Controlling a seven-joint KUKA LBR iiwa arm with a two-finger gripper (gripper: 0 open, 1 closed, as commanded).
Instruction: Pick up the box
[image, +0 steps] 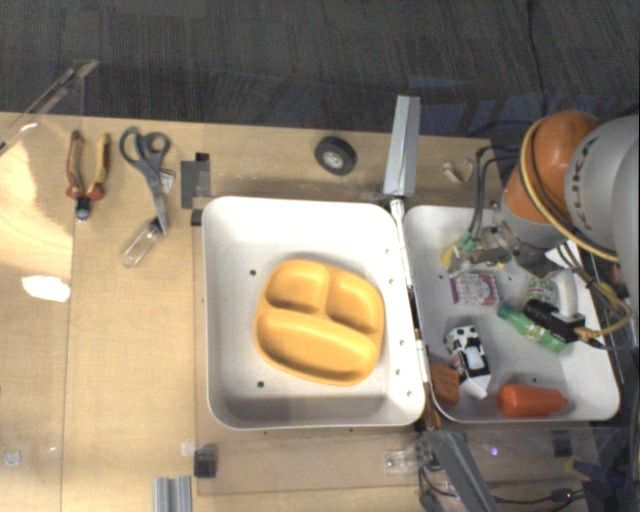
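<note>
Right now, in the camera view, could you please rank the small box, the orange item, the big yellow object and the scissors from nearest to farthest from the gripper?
Measured from the gripper, at the right bin's top:
1. Small box, just below it in the right bin.
2. Orange item, at that bin's lower edge.
3. Big yellow object, in the left bin. Items 2 and 3 are close to call.
4. Scissors, on the bench at far left.

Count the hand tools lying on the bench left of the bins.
2: red-handled pliers near the bench's far left edge, and grey scissors just right of them, between the pliers and the left bin. Nothing seems to cover that area.
</note>
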